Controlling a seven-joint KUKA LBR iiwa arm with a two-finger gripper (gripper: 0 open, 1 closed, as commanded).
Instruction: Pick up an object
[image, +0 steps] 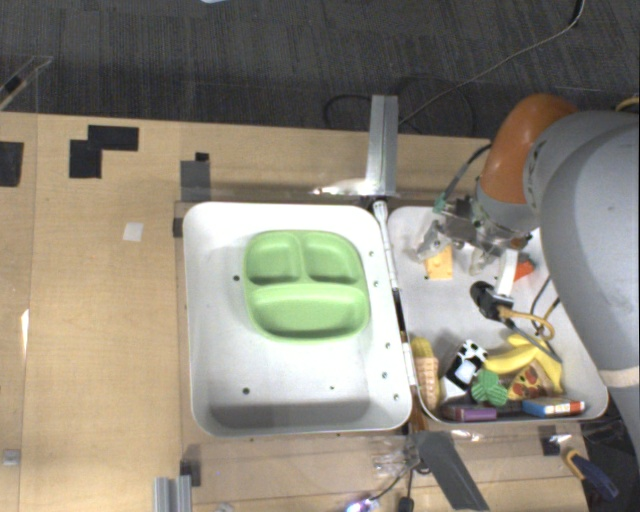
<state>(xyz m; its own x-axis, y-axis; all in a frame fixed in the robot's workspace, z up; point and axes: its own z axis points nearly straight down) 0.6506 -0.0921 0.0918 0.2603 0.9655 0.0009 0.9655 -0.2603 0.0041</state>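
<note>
Looking down at a slant on a pale wooden desk (90, 330) with two white bins side by side. In the left bin (215, 380), a green divided plate (303, 283), lying flat toward the far half, apart from every wall. Over the far end of the right bin (445, 315), the hand (455, 245), carried by the grey arm (590, 230) with its orange band, reaching in from the right. Released or clenched: cannot tell, the view being too blurred there. Just beside the hand, on its near side, a small yellow block (437, 265) on the bin floor, close to the wall shared with the left bin; touching the hand or not, hard to say. To the right of the block, a red and white piece (512, 270), partly behind the arm. Crowded into the near end of the same bin: a banana (520, 352), a black and white toy (462, 362) just beside it, a green toy (487, 388) nearer still, a tan corn cob (427, 368) along the left wall, a purple marker (470, 411) and a blue and red marker (550, 407) by the near wall. All of these well apart from the hand
</note>
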